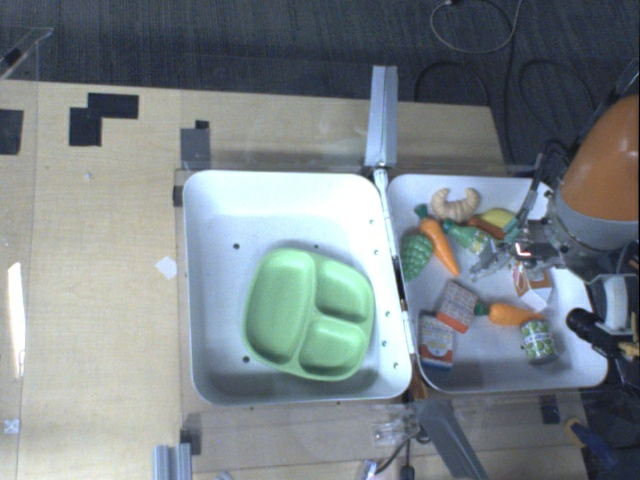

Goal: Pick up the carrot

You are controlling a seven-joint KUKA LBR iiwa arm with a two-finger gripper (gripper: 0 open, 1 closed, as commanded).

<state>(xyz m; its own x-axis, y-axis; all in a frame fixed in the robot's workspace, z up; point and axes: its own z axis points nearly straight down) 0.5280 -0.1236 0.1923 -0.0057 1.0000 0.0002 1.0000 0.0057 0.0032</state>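
Divided tray (308, 313) in left bin (210, 268), carrot (439, 245) (among toys) in right bin (580, 368)

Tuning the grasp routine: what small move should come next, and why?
Probably shift the gripper a little toward the left bin and lower it: the carrot lies apart from it, between the green pinecone-like toy and the croissant, not between the fingers.

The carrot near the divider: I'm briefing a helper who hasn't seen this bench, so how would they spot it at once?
Look in the right bin, the one crowded with toy food, not the one holding the green tray. Near its left wall, beside a dark green bumpy piece, lies the carrot: a slanted orange cone. A second orange carrot lies lower in the bin, but this one is the upper one, just below the tan croissant.
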